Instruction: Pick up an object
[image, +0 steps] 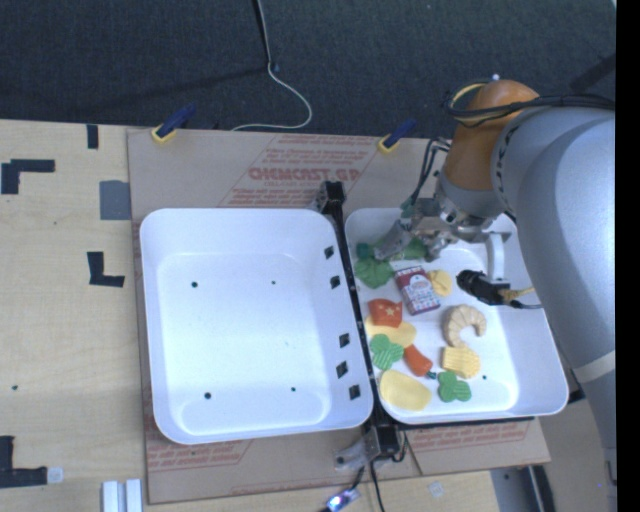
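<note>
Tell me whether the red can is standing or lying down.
Lying down. The red can rests on its side on the right bin's floor, its long labelled side facing up.

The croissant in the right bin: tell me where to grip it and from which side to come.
Grip the croissant across its thick middle, coming straight down from above. It lies flat as a curved crescent, with bare bin floor to its right, so fingers probably fit on either side of the arch. The yellow waffle piece sits close below, so avoid closing along that edge.

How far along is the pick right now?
Done: the end effector is down in the right bin, at its far left corner by the green toy. In hand: nothing visibly gripped. Left: grasping and lifting; the red packet and croissant lie untouched.
</note>
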